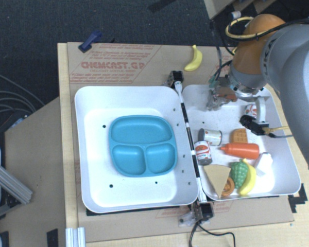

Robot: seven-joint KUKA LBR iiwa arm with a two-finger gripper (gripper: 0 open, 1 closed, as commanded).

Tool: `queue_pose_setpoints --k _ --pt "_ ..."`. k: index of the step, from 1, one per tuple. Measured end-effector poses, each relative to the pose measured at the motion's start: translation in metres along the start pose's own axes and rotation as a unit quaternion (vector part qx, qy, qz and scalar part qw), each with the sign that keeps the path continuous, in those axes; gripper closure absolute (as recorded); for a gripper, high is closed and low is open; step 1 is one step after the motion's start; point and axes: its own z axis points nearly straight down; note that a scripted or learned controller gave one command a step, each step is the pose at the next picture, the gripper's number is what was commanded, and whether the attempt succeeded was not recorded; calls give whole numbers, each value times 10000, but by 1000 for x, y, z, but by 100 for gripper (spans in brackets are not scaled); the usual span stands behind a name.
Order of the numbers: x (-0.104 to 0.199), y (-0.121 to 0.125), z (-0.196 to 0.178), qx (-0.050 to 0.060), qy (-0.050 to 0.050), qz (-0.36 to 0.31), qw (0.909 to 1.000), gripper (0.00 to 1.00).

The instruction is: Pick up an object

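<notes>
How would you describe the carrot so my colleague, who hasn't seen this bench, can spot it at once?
Look in the right-hand white bin, the one crowded with toy food, not the one holding the blue divided plate. Near its middle lies the carrot, on its side, below a small tan cracker. It is the only long, plain orange piece there.

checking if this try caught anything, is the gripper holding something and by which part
Cannot be told. The gripper hangs over the far end of the right bin, and no object shows in it. The toy food, such as the carrot, lies in the bin.
</notes>
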Motion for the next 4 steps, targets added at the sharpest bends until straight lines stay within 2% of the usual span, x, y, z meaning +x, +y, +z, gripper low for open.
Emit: queue_pose_setpoints --k 1,2,3,4 --pt "0 0 0 2 0 0 10000 0" --pt "0 -37 11 10 6 8 10000 0" --pt "-1 0 10 -11 0 1 10000 0" --pt "-1 0 0 -23 -4 -3 10000 100"
